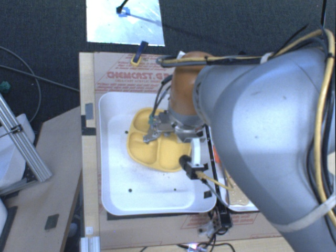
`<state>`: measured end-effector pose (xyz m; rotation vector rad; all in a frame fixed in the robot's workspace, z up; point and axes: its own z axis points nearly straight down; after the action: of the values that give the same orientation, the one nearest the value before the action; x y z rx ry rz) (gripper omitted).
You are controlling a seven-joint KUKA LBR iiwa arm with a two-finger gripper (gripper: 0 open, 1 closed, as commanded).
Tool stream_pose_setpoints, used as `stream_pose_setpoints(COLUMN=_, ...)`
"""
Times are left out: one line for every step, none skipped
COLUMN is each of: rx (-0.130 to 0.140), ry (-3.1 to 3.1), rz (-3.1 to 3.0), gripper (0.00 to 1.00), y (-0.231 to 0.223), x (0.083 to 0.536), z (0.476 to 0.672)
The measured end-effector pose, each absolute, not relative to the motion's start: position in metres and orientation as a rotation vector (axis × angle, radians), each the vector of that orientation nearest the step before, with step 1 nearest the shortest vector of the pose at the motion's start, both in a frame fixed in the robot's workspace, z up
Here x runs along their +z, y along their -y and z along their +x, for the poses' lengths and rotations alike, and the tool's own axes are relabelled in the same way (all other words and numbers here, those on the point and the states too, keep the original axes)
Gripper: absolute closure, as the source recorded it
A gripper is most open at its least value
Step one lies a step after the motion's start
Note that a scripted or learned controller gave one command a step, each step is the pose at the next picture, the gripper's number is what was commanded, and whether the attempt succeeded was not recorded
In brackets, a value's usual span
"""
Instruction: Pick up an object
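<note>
Hand [157,133] is being positioned over yellow divided plate [157,151] in left bin [115,193]; finger state undeterminable; rim at 3 o'clock is being favoured.

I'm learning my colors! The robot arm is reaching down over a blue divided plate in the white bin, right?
Not quite. The divided plate is yellow, not blue, as the camera view shows. The rest holds: it lies in the white bin, with the end effector down over it.

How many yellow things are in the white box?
1. A yellow plastic divided plate lies in the middle of the left shallow white bin, partly under the grey arm's gripper. The big arm covers the bin's right side, so more could be hidden there.
</note>
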<state>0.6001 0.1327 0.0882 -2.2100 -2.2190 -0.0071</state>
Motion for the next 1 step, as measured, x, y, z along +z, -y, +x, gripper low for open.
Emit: stream_pose_setpoints(rx=0.145, ry=2.190, rz=-2.164, gripper=0.00, y=-0.1884, x=0.0849, z=0.6563)
